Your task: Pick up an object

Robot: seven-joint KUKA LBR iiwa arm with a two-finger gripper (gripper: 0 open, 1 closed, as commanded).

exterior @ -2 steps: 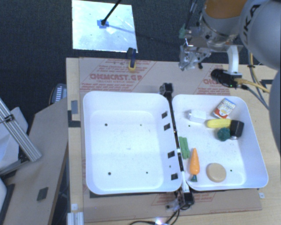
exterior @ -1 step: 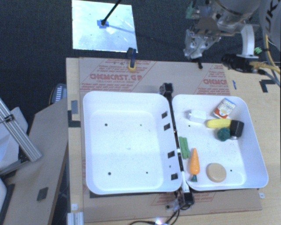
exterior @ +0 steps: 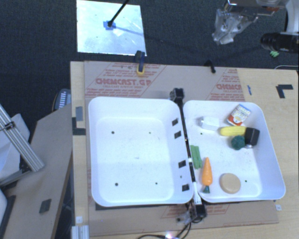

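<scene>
Here my gripper (exterior: 226, 29) hangs beyond the table (exterior: 261, 84), jaw state unclear; a carrot (exterior: 206, 172) lies in the right bin (exterior: 273, 154).

The brown board (exterior: 154, 77) printed with red lettering lies under both bins, and a yellow-and-blue clamp (exterior: 139, 63) sits on its far edge. Beyond the board, on the dark carpet, lies a shiny metal sheet (exterior: 110, 25) with a thin black rod (exterior: 119, 10) slanting down onto it. Left of the board stand a tan side table (exterior: 44, 154) and a slanted aluminium rail (exterior: 18, 142).
</scene>
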